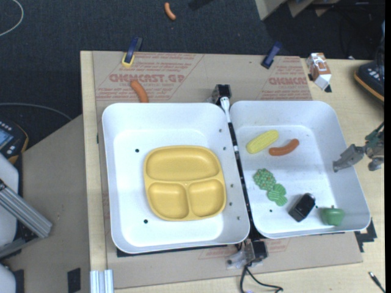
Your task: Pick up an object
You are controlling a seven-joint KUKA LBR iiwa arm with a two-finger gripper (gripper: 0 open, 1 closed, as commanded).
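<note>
— Dark carpeted floor (73,17) surrounds my table (91,163), doesn't it?

— Yes. A small orange sausage-shaped toy (170,10) lies out on that carpet, well away from the bins. On the table, a brown printed cardboard sheet (183,72) sits under the bins, held at its far edge by two clips: a blue and yellow clamp (131,52) and a dark blue clamp (271,55). Another orange sausage-shaped toy (140,91) lies on the cardboard just beyond the left white bin (119,182).

— What is in the bins?

— The left bin holds a yellow three-compartment plastic plate (184,182), lying flat near its middle. The right white bin (348,182) holds five pieces: a yellow toy corn cob (262,141) at the far side, an orange-red toy sausage (284,147) just beside it, a bumpy green toy vegetable (270,186) nearer the middle, a small black block (302,207) towards the near edge, and a green rounded toy (332,215) close to the block in the near right corner.

— And my claw?

— My claw (346,159) is at the right bin's right rim, apart from every piece. I cannot tell whether the fingers are apart or together; nothing is seen between them.
</note>
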